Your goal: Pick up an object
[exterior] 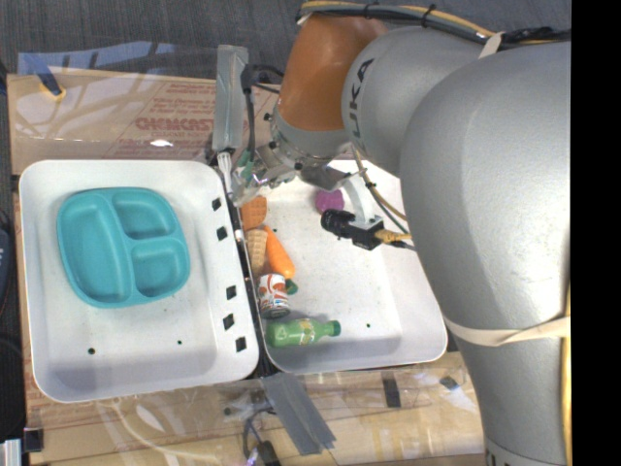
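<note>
Two white bins [209, 260] share the bench; my gripper [254, 175] hangs above the carrot [278, 253], which lies just beside the divider. My jaws' spread I cannot tell.

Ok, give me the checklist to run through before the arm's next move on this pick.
1. Gripper over the right bin: ok, at its upper left corner.
2. Finger state: cannot tell, the wrist hides it.
3. Object in the grasp: cannot tell.
4. Targets in reach: ok; carrot, small can and green bottle lie along the bin's left wall.
5. Room around the targets: not ok, they crowd the wall and each other.
6. Left bin: ok, the teal divided tray sits apart from the arm.
</note>
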Robot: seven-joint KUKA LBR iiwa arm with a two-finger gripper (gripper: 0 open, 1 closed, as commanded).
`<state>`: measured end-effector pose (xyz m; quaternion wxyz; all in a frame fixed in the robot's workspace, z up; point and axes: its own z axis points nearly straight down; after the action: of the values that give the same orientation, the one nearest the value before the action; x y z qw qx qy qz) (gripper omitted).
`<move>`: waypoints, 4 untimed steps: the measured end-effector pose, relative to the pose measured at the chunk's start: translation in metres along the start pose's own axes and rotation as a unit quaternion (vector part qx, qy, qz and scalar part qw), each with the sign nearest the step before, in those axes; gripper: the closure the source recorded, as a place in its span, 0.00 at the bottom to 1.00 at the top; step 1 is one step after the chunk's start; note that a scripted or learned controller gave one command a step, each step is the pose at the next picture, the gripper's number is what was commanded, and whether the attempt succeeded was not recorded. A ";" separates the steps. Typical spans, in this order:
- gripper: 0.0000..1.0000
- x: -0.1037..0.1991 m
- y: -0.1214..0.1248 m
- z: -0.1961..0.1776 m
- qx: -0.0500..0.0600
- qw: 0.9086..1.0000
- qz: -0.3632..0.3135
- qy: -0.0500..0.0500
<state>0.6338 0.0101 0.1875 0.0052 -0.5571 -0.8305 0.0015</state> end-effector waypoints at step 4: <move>1.00 -0.168 -0.161 -0.257 -0.006 0.861 0.508 -0.001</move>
<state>0.5514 -0.2068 0.4442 -0.0003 -0.9018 -0.4321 -0.0001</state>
